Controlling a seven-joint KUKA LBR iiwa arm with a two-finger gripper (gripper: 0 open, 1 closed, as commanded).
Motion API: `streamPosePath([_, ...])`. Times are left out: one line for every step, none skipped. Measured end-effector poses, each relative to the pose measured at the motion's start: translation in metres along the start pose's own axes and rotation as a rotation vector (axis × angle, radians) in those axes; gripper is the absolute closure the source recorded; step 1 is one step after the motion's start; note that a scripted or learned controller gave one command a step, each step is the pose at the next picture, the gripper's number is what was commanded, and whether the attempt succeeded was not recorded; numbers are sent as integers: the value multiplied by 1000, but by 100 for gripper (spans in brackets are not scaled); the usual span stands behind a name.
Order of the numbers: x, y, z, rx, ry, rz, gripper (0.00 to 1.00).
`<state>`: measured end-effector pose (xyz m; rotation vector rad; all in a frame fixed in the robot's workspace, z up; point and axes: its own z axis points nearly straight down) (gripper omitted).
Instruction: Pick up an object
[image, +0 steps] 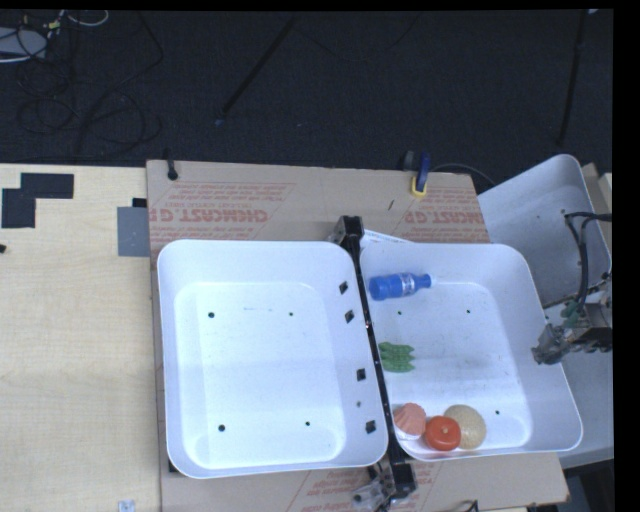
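Observation:
Several small objects lie in the right bin. A blue bottle rests on its side near the far left corner. A small green item sits by the left wall. In the near corner a pink piece, a red round piece and a tan round piece are bunched together. My gripper hangs at the right rim of this bin, outside it and apart from every object. Nothing shows in its grasp.
The left bin stands beside the right one, with a black divider strip between them. Both rest on cardboard. The grey arm link and cables rise at the right.

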<state>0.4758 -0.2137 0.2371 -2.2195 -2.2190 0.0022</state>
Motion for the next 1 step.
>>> streamPosePath([0,0,-9,1,1,-1,100])
